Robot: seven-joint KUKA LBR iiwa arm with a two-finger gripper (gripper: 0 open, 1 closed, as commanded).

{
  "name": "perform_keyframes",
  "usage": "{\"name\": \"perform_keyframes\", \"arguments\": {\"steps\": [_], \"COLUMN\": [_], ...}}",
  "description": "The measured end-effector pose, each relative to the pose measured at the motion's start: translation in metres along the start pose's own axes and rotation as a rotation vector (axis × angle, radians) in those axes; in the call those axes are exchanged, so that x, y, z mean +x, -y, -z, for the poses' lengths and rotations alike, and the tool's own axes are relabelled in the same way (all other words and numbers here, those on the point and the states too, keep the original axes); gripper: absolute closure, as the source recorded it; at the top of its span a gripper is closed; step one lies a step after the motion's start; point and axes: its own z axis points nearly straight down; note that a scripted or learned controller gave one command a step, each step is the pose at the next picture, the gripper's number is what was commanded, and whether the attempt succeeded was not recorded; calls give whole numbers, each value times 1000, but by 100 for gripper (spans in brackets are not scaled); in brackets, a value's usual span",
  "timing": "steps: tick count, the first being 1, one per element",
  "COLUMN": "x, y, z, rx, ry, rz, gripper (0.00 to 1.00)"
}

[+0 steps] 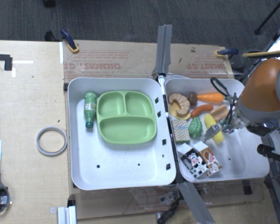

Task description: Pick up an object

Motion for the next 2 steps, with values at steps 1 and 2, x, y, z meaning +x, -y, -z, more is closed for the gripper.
{"name": "perform_keyframes", "arguments": {"steps": [1,2], "x": [0,53], "y": [0,-48], "z": [9,105], "rx": [-1,-2], "ry": [1,2], "rz": [-3,7], "gripper": [100,100]}}
